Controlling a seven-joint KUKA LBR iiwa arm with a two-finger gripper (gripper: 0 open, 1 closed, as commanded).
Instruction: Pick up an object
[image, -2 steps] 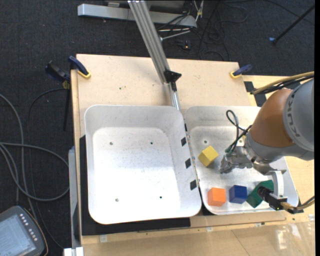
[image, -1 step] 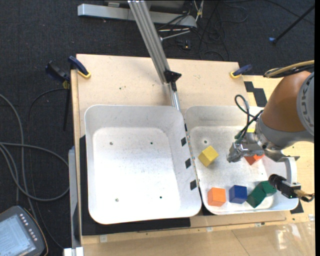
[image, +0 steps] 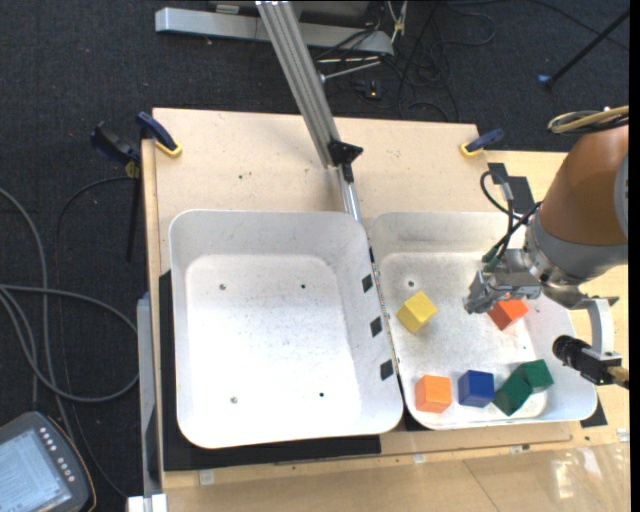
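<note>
Five blocks in right bin (image: 400, 240): yellow (image: 417, 311), orange (image: 433, 393), blue (image: 477, 388), green (image: 524, 386), red (image: 509, 312). Gripper (image: 492, 296) is low over the bin, just beside the red block at its upper left, maybe touching. Can't tell how far the gripper is open or if it grips anything. Left bin (image: 190, 250) sits alongside.

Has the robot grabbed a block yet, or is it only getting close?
Only getting close. The gripper sits low in the right white bin, right beside the red-orange cube. Whether it grips the cube is unclear. The yellow cube, orange cube, blue cube and green blocks lie untouched. Lifting remains.
</note>
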